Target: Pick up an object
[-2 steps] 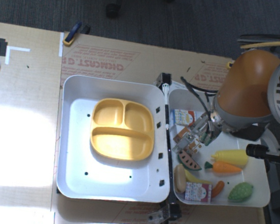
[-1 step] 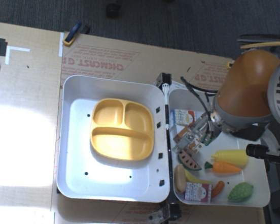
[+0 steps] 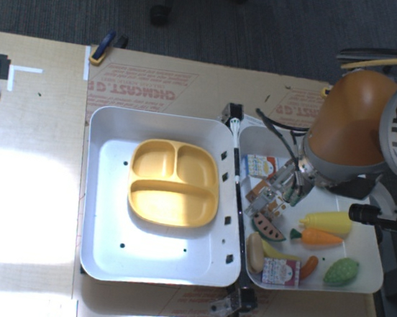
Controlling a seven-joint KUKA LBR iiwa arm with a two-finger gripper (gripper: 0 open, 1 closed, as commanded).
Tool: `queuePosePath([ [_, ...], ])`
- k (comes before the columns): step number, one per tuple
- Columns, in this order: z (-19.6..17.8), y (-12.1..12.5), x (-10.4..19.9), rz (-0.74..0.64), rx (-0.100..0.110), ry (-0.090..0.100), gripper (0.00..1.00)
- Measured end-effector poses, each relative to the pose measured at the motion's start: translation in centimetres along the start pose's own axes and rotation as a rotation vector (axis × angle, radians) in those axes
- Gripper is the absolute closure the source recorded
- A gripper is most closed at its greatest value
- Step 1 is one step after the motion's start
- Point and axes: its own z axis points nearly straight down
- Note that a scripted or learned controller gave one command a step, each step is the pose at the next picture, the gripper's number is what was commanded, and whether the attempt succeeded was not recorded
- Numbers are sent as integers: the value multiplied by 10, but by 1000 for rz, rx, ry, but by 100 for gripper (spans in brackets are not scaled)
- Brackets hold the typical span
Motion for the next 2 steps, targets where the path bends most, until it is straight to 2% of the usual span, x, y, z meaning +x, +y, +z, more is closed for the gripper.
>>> queuePosePath([
  [2,0,0,0,0,0,0,0],
])
